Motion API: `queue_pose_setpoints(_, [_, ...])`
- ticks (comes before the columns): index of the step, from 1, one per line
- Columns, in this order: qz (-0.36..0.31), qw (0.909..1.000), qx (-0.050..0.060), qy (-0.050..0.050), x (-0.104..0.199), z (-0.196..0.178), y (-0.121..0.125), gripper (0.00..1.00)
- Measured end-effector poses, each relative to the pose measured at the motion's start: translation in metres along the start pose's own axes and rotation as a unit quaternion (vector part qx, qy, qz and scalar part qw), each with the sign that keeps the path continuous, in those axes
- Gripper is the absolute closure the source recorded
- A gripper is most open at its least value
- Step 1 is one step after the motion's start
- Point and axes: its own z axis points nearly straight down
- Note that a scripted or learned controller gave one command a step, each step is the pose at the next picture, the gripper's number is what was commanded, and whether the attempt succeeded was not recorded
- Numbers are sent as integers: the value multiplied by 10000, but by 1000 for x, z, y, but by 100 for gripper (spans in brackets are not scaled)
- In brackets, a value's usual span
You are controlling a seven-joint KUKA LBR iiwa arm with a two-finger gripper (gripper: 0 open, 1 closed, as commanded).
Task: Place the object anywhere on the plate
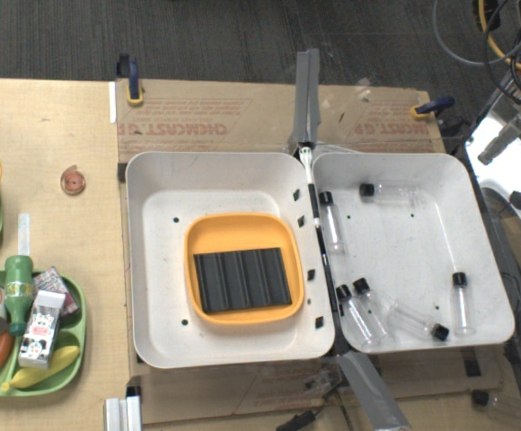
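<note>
Wooden bench [54,133], cardboard [242,115] under two white bins. Left bin [153,241]: orange plate [242,227] bearing dark ribbed object [241,278]. Right bin [440,205]: clear vials [373,317] toward 6 o'clock.

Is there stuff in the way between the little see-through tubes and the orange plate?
Only the bins' walls. The tubes lie in the right bin; the orange plate sits in the left bin, holding a dark ridged block. The two bins' raised rims run between them.

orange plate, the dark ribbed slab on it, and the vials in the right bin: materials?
Orange plate: likely matte plastic, uniform colour, soft rounded rim. Ribbed slab: dark grey, dull, probably rubber or foam; hard to tell. Vials: clear, glass or plastic, with black caps.
</note>
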Motion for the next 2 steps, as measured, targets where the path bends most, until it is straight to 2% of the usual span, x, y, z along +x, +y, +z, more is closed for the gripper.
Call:
queue_pose_setpoints(1, [-1570,9876,-2,16,-2,18,1,0])
queue_pose_setpoints(2, [-3436,9391,-2,13,10,81,7,0])
